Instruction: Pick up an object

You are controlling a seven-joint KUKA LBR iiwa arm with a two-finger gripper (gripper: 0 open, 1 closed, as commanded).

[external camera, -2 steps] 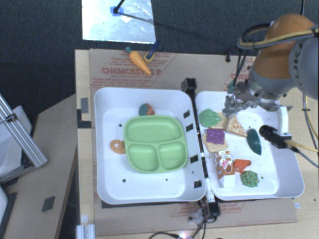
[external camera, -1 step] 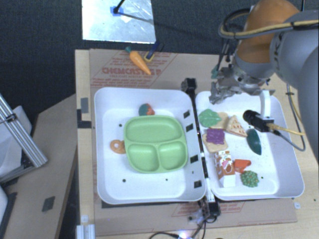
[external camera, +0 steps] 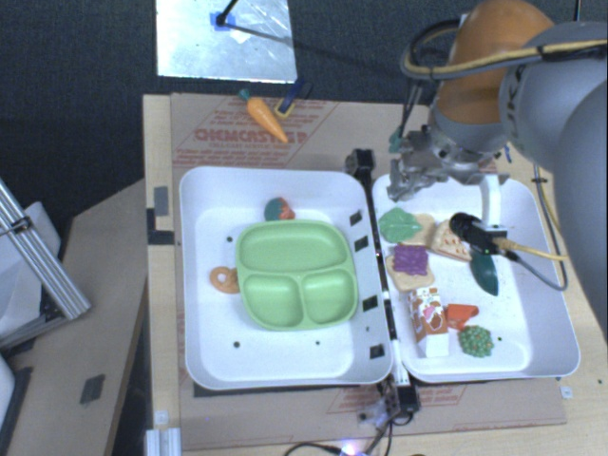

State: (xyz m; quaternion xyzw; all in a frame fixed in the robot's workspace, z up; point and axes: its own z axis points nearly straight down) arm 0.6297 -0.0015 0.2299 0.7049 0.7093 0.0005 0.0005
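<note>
My gripper (external camera: 407,180) hangs over the back left corner of the right bin (external camera: 549,304), just above and behind a green leaf-shaped toy (external camera: 400,224). Nothing shows between its tips. Beside the leaf lie a purple piece (external camera: 410,257), a tan toast slice (external camera: 446,241) and a dark green pod (external camera: 485,273). Nearer the front are a white and red carton (external camera: 427,319), a red-orange wedge (external camera: 463,313) and a broccoli floret (external camera: 476,340).
The left bin (external camera: 204,335) holds a green divided plate (external camera: 293,274), an orange ring (external camera: 225,279) and a small red and green toy (external camera: 278,209). A toy carrot (external camera: 266,119) lies on the cardboard behind the bins. A foil sheet (external camera: 226,27) lies further back.
</note>
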